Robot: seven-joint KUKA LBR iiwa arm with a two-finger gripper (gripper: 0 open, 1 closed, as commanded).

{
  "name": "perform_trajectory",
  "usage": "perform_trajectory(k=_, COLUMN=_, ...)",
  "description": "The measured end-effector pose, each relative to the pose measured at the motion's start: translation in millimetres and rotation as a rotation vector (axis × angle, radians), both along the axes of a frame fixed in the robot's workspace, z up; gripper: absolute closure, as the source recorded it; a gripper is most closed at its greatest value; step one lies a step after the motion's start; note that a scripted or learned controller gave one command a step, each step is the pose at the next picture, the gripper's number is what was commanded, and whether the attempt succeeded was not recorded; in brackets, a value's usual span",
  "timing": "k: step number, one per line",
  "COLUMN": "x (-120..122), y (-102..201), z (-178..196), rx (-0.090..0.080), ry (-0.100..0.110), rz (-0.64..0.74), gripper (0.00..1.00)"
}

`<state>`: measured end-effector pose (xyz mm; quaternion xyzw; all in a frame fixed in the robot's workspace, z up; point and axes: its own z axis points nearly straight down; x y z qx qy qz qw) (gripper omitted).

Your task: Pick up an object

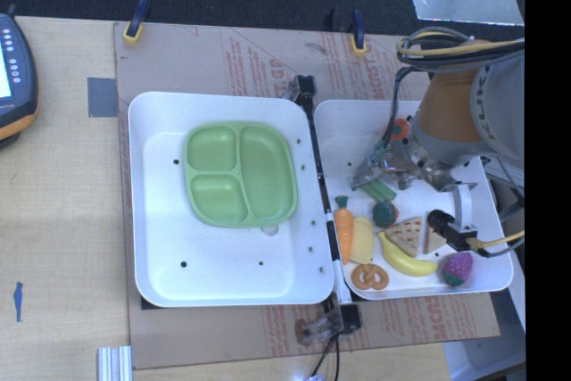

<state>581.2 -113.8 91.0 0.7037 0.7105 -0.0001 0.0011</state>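
Note:
The right bin (332, 115) holds several toy foods. Along its near side lie a carrot (341, 224), a yellow block (361, 240), a pretzel (369, 277), a banana (407, 260), a toast wedge (409, 233) and a purple berry (456, 268). A dark green round piece (384, 212) and a flat green piece (380, 190) lie nearer the middle. My gripper (380, 173) hangs low over the bin's middle, just above the flat green piece. The grey arm with its orange band (451, 107) covers the bin's far right. A small red item (397, 130) peeks out beside the wrist.
The left bin (143, 192) carries a light green divided plate (241, 174). A black divider bar (314, 147) runs between the bins. A handheld controller (13, 76) lies at the bench's far left. Clamps (357, 36) hold the cardboard at the back.

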Motion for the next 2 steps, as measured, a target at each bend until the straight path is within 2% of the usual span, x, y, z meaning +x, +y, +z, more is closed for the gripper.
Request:
perform_trajectory(k=1, x=-2.8, y=-2.0, z=11.8, rx=0.001, ry=0.005, rz=-0.003, gripper=1.0)
perform_trajectory(k=2, x=-55.3, y=41.6, z=104.6, rx=0.004, ry=0.004, rz=-0.003, gripper=1.0)
